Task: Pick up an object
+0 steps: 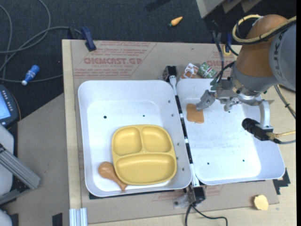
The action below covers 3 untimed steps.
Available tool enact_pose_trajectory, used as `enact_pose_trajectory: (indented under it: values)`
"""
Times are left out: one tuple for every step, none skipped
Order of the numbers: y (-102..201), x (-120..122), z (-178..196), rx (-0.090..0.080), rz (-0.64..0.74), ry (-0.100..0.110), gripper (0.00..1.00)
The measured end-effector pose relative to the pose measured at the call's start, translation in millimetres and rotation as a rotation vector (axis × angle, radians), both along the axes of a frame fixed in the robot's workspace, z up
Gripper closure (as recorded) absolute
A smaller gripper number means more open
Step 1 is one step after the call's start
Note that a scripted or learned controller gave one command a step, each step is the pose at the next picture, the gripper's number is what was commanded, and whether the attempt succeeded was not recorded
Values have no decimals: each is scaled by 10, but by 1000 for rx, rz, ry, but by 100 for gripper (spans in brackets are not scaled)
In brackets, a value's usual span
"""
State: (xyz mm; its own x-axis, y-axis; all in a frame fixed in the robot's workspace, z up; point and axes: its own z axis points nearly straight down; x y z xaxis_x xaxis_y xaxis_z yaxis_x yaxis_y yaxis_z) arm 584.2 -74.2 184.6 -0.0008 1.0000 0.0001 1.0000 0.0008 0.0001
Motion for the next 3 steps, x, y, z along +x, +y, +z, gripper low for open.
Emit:
enact_pose_trajectory:
  values:
    - [-320,460,-1011,-2,-1,1,0]
    - [-305,469,-844,-3,0,-5,100]
    - [-202,-39,-801,2,-3,6,100]
